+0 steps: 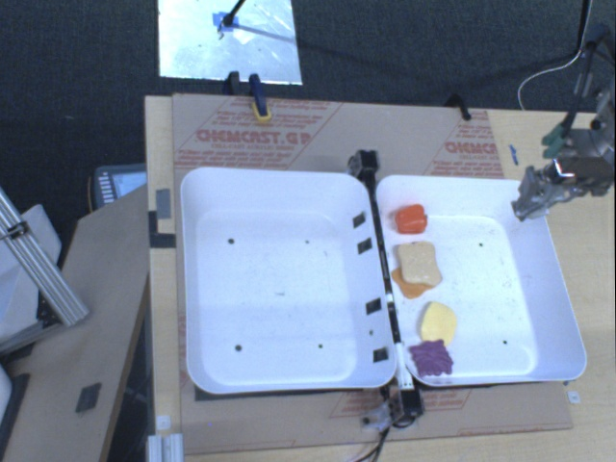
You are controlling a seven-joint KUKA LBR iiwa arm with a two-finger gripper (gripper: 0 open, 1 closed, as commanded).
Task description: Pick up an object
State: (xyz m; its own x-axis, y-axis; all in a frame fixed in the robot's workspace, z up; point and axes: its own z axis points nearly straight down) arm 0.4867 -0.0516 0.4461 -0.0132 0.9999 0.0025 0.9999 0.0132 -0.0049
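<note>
Gripper (530, 203) at the right bin's (539, 287) upper right corner, over the rim; too small and blurred to tell its state. Nothing seen in its grasp. Well apart, along the bin's left wall, top to bottom: red piece (411, 218), tan slice (419, 262) on an orange slice (408, 284), yellow piece (438, 321), purple piece (431, 357). Beside it, the left bin (279, 277).

Arm (592, 152) cut off by right edge; gripper (531, 203) too small and blurred to judge. Orange piece (408, 285) mostly hidden under tan slab (419, 263).
</note>
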